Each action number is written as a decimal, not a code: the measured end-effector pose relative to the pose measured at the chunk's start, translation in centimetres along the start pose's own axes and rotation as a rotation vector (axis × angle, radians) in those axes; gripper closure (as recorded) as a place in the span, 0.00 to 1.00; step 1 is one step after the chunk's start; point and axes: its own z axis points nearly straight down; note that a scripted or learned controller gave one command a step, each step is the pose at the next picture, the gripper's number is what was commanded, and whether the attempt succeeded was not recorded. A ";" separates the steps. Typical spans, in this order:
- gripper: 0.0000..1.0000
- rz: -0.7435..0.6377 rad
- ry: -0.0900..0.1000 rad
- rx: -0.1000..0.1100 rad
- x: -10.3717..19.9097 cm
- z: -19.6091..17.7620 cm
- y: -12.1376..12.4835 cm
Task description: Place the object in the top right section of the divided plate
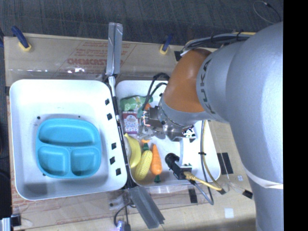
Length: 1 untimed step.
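A blue divided plate point(70, 147) lies in the left bin point(29, 105), with one long section at the top and two smaller ones below. My gripper point(147, 125) is down in the right bin point(132, 86), over the pile of toy food. Just below it lie a yellow banana point(134, 148), a corn cob point(143, 165) and an orange carrot point(156, 160). To its left sits a dark red box point(130, 123), with a green packet point(129, 103) above that. The wrist hides what lies directly under the gripper.
A grey divider bar point(114, 47) runs between the two bins. The arm's orange band point(187, 88) and grey body cover the right half of the right bin. Blue clamps point(21, 38) hold the board at the back edge.
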 end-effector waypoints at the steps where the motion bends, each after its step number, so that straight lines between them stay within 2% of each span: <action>1: 1.00 0.179 -0.001 0.000 8.0 0.8 -4.2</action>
